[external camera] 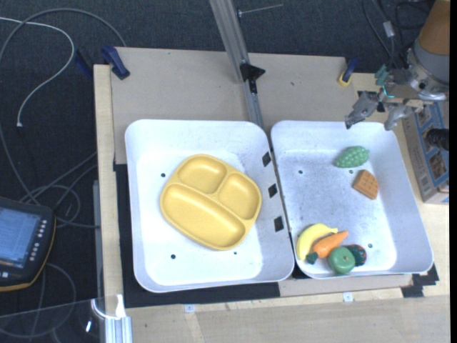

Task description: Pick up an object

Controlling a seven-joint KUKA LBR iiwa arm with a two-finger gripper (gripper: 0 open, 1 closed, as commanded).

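Observation:
My gripper (pixel 375 116) hangs over the far edge of the right bin (pixel 400 191), its two fingers spread open with nothing between them. Below it in that bin lie a green bumpy fruit (pixel 351 156) and a small orange waffle piece (pixel 365 184). At the bin's near edge sit a yellow banana (pixel 311 237), an orange carrot (pixel 330 244) and a green round fruit (pixel 342 260), crowded together.
The left bin (pixel 143 191) holds a yellow divided plate (pixel 211 201). A metal pole (pixel 228 20) rises behind the seam between the bins. Blue clamps (pixel 114 61) sit at the bench's far corners. Cables and a tablet (pixel 21 241) lie on the floor to the left.

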